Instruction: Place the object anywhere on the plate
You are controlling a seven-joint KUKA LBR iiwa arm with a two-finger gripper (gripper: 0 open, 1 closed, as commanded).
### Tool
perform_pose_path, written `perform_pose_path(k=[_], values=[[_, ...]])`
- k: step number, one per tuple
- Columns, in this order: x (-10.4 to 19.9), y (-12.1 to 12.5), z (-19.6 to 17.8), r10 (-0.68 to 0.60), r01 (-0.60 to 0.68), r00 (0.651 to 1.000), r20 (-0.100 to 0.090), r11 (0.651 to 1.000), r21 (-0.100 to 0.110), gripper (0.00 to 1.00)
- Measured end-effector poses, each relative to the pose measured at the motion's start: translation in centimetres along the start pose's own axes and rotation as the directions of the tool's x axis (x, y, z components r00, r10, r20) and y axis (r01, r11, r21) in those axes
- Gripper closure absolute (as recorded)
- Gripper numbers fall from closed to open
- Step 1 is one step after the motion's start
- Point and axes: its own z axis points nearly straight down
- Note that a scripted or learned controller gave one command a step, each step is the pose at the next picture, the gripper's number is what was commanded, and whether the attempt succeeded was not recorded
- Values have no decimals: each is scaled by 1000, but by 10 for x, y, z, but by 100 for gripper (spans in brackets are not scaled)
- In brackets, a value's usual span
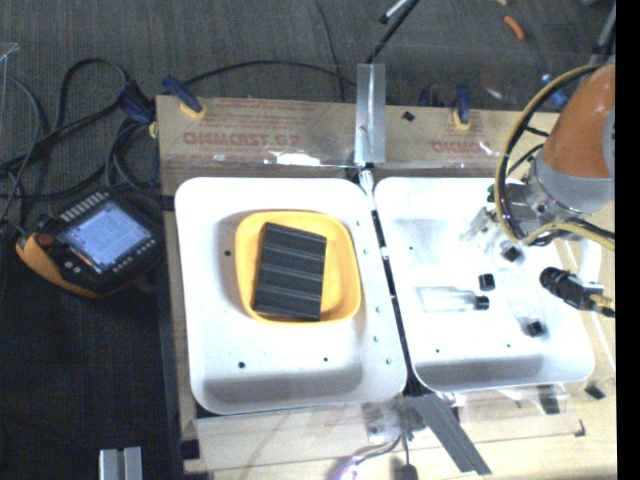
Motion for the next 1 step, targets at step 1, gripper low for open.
perform_pose_path(k=[1], values=[[0,0,0,0,0,1000,0,1000,0,0]])
